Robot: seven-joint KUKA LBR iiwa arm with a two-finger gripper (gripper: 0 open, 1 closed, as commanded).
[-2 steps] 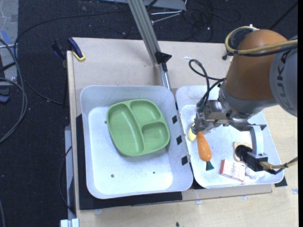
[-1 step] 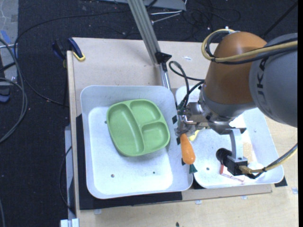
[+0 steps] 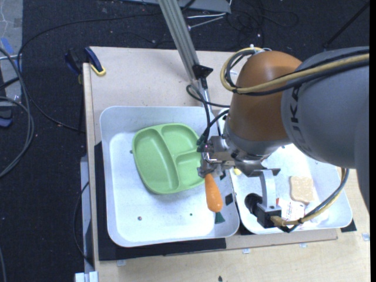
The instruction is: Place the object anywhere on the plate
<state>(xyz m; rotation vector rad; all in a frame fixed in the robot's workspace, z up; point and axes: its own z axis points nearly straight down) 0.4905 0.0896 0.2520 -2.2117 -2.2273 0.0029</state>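
Observation:
A green plate (image 3: 164, 157) with three compartments lies tilted in the left bin (image 3: 117, 216), toward its back right. My gripper (image 3: 209, 170) hangs at the plate's right rim, under the big orange wrist. It is shut on the top end of an orange carrot (image 3: 213, 196). The carrot hangs down and toward the front, its dark green tip (image 3: 220, 217) over the left bin's right wall. The carrot sits just off the plate's front right edge, not on it.
The right bin (image 3: 329, 216) holds a beige slice of bread (image 3: 302, 188) and a small white and red item (image 3: 290, 208). The arm covers most of that bin. A grey metal pole (image 3: 179, 31) slants down from the back toward the bins.

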